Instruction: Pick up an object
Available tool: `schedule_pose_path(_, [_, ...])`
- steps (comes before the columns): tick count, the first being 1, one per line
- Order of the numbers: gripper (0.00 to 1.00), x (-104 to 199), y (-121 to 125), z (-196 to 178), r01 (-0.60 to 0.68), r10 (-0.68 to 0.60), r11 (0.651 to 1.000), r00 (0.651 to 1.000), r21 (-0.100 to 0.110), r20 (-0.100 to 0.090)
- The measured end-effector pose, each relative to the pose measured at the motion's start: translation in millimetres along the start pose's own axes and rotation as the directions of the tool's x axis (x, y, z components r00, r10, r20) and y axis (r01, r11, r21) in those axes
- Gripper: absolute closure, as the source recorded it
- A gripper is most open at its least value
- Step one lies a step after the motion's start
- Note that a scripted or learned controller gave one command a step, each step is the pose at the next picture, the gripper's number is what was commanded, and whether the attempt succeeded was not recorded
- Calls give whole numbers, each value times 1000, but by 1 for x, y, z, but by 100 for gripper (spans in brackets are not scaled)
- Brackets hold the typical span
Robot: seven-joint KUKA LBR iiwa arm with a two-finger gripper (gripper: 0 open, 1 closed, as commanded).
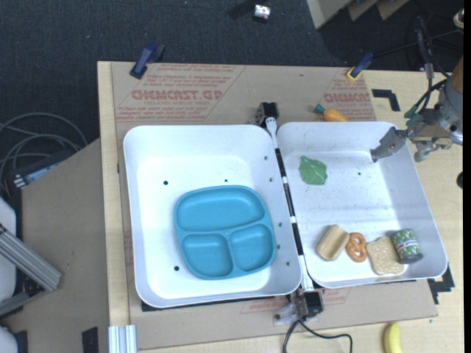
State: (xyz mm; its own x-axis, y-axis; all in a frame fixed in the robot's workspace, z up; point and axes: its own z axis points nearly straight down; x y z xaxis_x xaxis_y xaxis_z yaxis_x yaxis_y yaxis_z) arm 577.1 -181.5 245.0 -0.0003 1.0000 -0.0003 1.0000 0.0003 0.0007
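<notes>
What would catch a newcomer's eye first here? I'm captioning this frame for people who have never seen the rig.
The bright blue divided tray in the left bin dominates. Next comes the green leafy piece lying alone in the right bin, then the row of small food items along that bin's near edge. The gripper hovers at the right bin's far right corner.
</notes>
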Motion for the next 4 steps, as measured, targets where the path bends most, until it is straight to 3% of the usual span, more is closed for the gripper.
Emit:
schedule_pose_path(1, [0,89,69,125,1,-1,1000,1000,4,-3])
schedule_pose_path(2, [0,88,53,161,-1,1,1000,1000,4,-1])
schedule_pose_path(3, [0,82,50,160,-1,1,1000,1000,3,-1])
schedule_pose_path(4, [100,82,51,150,0,0,1000,1000,1,-1])
